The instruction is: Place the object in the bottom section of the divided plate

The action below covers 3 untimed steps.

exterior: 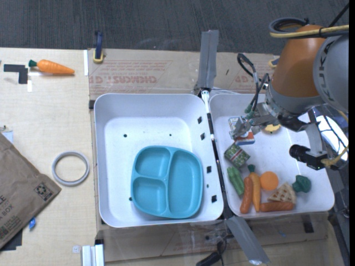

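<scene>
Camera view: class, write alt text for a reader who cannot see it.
A grey and orange robot arm reaches over the right white bin of toy food, its pincer above the pile. In the left white bin lies a blue divided plate.

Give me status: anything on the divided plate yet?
Done: nothing by the look of it; the blue divided plate in the left bin carries no object. In hand: the tool sits low in the right bin, over a small red, white and blue item; a grasp can't be confirmed. Left: secure an object, carry it across, set it in the plate's bottom section.
</scene>
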Motion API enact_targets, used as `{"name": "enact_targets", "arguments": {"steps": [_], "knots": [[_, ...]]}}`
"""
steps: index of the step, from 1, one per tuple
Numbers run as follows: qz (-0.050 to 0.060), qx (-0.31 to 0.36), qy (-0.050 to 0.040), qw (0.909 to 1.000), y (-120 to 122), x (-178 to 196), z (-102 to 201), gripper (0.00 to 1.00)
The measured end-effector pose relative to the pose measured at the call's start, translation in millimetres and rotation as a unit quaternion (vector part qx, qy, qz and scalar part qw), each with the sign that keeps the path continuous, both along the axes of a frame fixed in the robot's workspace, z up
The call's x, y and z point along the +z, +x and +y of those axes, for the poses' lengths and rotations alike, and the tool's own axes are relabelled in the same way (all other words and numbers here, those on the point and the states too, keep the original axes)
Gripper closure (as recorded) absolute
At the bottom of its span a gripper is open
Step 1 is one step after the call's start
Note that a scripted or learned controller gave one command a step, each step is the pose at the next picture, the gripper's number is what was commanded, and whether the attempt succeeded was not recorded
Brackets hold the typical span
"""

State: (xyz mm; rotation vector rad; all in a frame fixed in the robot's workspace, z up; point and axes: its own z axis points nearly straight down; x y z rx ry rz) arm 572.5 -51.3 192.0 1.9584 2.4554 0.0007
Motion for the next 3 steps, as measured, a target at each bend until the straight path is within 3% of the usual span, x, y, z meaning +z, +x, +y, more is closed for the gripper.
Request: {"name": "enact_targets", "arguments": {"steps": [1,2,3], "knots": [[0.002,0.001,-0.0004,1.0000,-18,4,69,1.00],[0.002,0.128,-0.0002,0.9918,-82,-1,118,1.00],[0.002,0.128,-0.0003,0.9918,-82,-1,118,0.00]]}}
